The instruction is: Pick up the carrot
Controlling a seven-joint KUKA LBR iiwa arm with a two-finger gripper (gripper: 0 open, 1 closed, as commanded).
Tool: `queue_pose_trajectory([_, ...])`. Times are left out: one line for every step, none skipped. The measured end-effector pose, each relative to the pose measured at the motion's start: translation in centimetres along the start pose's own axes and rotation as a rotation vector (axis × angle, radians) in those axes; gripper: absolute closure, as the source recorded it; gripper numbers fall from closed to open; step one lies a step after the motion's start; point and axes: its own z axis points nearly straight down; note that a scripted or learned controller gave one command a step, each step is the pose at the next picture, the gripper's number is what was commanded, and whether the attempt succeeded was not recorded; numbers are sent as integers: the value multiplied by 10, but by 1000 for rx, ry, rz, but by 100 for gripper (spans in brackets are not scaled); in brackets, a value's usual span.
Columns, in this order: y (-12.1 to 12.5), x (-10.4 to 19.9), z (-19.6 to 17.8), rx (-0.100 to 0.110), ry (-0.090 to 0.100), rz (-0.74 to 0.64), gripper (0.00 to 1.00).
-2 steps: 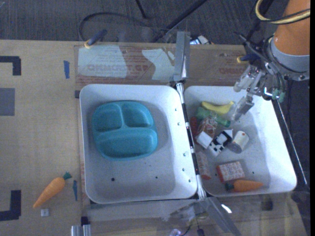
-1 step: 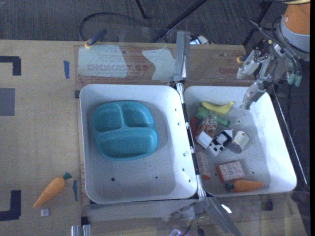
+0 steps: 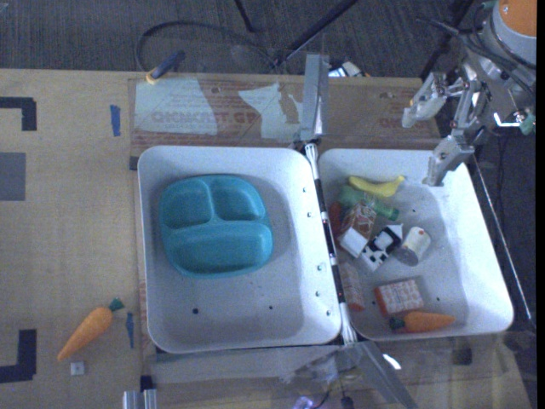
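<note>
Robot lab, taped bench point(image 3: 68, 228) (tripod legs point(image 3: 255, 15))

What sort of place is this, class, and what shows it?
Probably a robotics lab. A robot arm with a gripper hangs over two white bins of toy food, a carrot among them; cables trail across the floor.

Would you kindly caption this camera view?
Gripper above right bin's far corner; carrot lies at its near edge.

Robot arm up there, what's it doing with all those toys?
The gripper hangs over the far corner of the right bin, with nothing between its fingers. A carrot lies at that bin's near edge, beside other toy food like a banana. The left bin holds a blue plate. Another carrot lies on the bench outside.
</note>
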Motion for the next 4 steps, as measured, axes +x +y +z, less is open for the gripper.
queue_pose_trajectory([-8,-18,-11,-1,-1,-287,0])
queue_pose_trajectory([-13,-43,-11,-2,-1,-650,0])
queue_pose_trajectory([-80,-61,-11,-2,-2,-875,0])
queue_pose_trajectory([-98,-92,-10,-3,-3,-1245,0])
